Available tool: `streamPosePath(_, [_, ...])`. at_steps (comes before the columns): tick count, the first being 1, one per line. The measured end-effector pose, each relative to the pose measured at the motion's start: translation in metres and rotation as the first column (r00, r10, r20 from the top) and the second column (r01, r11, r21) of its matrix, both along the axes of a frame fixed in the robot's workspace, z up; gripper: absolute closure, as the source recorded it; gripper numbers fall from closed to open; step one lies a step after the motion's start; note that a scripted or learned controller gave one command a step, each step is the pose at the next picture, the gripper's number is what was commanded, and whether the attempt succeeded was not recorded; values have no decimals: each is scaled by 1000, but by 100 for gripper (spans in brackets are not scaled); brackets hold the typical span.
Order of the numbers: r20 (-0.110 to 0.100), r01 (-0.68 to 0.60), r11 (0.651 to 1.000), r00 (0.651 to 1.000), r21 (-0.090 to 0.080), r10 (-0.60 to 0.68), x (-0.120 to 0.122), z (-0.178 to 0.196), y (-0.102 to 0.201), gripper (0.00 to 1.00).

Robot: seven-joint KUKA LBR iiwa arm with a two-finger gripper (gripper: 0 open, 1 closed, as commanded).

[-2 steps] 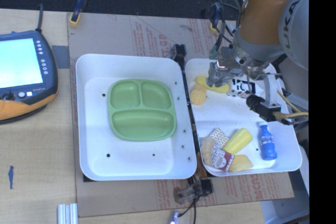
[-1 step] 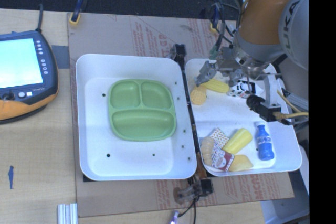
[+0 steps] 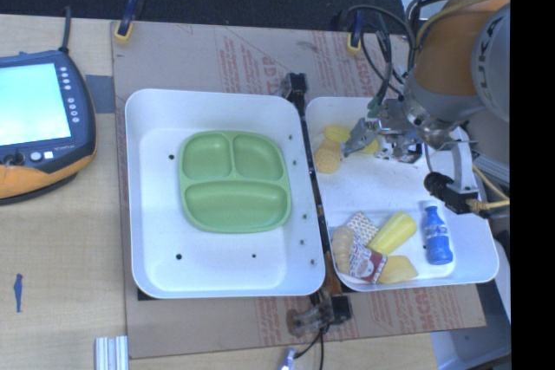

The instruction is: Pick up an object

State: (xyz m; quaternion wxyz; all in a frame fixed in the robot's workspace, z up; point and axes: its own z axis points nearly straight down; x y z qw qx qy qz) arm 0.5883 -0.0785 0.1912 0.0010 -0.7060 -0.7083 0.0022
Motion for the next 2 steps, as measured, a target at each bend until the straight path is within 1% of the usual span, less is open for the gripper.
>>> streamPosePath(1, [10,0,1000,1000,1,0,38,-85,-13,0])
streamPosePath(2, [1,-5,1000,1000,2,5,70,-91,-21,0])
